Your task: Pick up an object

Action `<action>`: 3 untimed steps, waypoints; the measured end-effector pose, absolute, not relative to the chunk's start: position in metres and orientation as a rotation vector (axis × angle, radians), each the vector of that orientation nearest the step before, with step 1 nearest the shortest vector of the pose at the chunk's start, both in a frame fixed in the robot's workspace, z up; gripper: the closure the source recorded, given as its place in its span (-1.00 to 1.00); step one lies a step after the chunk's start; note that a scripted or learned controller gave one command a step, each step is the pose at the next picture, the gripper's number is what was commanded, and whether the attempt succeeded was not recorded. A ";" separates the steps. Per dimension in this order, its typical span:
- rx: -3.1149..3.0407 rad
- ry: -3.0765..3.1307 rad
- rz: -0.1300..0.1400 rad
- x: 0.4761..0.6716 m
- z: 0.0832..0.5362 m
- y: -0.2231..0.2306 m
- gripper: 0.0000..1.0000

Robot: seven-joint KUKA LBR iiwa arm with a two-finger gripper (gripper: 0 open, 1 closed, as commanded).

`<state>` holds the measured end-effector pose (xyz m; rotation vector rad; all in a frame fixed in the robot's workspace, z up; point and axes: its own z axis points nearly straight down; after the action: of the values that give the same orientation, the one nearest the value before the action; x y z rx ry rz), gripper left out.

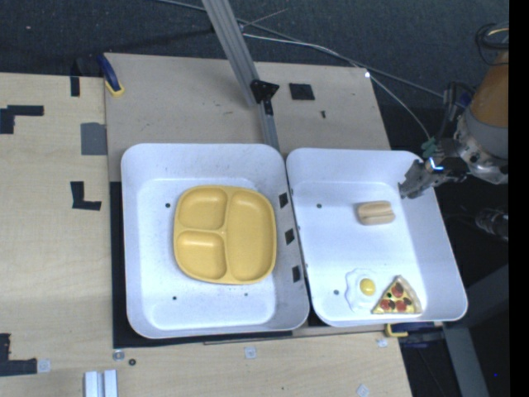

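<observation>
**Operator:** I'm looking down on a pale plywood table (198, 98) with dark tape patches, set against dark flooring threaded with thin cables. A grey metal strut (235, 44) runs from the top edge down toward the gap between the two bins.

**Colleague:** What sits in the bins?

**Operator:** The left bin (145, 222) is smooth white plastic with rounded corners. It holds a matte yellow divided plate (225, 234), a rounded square with three compartments. The right bin (331, 222) is the same material. In it I see a small tan bread roll (375, 212), oblong, lying toward the far right part. Near the front right corner are a toy fried egg (362, 289), white with a yellow yolk, and just beside it a toy pizza slice (397, 297), triangular with red dots.

**Colleague:** And the arm?

**Operator:** It comes in from the right and is cut off by the frame; I see only the orange band (496, 98) and part of the grey wrist. The end effector (417, 180) hovers over the right bin's far right rim, near the bread roll but apart from it. It is dark and small in my view, so I cannot tell how its fingers stand. Nothing shows between them.

**Colleague:** Anything else hard to read?

**Operator:** A blue and yellow clamp (111, 77) at the table's far left corner is tiny and blurred.
</observation>
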<state>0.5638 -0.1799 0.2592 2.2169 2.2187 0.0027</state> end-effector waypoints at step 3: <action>2.218 2.231 -0.004 0.525 0.243 -0.019 1.00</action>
<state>0.5246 -0.0194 0.2428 2.2177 2.2306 -0.0037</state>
